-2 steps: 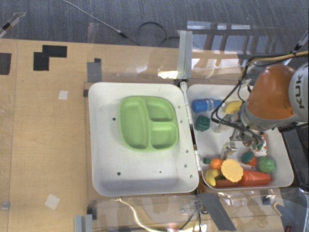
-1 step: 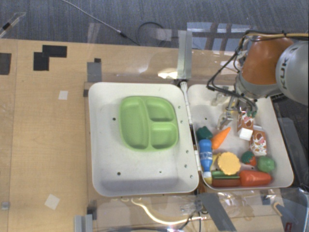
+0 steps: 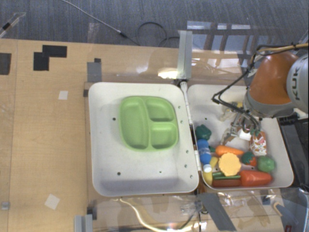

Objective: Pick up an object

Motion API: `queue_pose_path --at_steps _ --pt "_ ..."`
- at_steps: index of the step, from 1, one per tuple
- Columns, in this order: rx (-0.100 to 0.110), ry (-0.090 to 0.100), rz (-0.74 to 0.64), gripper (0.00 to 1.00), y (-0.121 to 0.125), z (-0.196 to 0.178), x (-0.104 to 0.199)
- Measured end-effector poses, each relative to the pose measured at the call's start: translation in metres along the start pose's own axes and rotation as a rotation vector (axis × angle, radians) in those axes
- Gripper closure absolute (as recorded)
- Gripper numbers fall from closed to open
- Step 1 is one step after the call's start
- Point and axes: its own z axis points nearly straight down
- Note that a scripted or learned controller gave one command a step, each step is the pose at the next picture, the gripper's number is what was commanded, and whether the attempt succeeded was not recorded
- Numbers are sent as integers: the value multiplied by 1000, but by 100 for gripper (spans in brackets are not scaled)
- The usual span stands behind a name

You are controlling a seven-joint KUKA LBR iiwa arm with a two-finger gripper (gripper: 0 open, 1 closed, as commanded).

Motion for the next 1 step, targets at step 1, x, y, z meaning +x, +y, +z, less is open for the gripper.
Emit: queue_pose_path --at_steps 1 --pt "2 -4 -21 0 -41 -1 25"
